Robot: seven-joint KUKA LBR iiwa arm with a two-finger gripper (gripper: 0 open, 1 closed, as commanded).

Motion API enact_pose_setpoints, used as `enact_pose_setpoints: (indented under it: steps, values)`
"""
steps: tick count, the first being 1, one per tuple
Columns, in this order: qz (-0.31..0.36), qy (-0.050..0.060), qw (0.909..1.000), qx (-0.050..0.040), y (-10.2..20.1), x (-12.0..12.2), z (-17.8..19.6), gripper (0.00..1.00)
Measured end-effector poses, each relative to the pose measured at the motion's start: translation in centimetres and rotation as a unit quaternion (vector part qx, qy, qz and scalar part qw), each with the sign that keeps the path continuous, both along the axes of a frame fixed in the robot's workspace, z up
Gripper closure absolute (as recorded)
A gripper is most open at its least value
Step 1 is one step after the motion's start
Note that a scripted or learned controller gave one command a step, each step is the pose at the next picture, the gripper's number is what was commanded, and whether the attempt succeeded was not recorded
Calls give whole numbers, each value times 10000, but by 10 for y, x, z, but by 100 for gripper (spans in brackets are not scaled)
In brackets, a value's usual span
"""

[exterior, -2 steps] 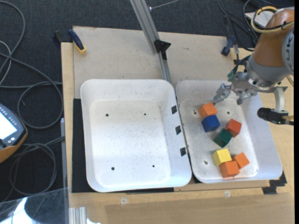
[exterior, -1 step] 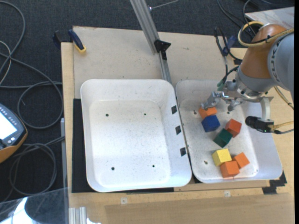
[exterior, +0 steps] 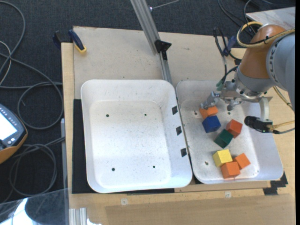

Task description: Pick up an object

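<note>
Jaws cannot be told apart or together, since the gripper [exterior: 212, 102] is small and partly hidden under the wrist, low over the right bin [exterior: 267, 170]. Just below it lies an orange block [exterior: 209, 110], with a blue block [exterior: 211, 123] touching that; green [exterior: 224, 138], red [exterior: 234, 127], yellow [exterior: 222, 157] and two more orange blocks lie nearer the front.

No legible text, label, brand, number or sign on anything in the camera view. The device with a lit screen [exterior: 8, 132] at the left edge of the view shows a bright display, but its content is too small and blurred to read.
</note>
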State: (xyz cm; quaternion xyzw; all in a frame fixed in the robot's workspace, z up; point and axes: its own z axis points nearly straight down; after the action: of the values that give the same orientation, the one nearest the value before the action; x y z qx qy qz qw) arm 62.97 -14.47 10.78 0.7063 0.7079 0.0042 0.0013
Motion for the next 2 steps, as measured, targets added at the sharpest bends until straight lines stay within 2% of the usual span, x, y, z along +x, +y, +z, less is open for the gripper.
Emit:
enact_pose_setpoints:
  steps: [1,2]
  values:
    - [-2,-53,10000,-19,-1,3,15,100]
    - [-6,-3,10000,-31,-7,13,74,100]
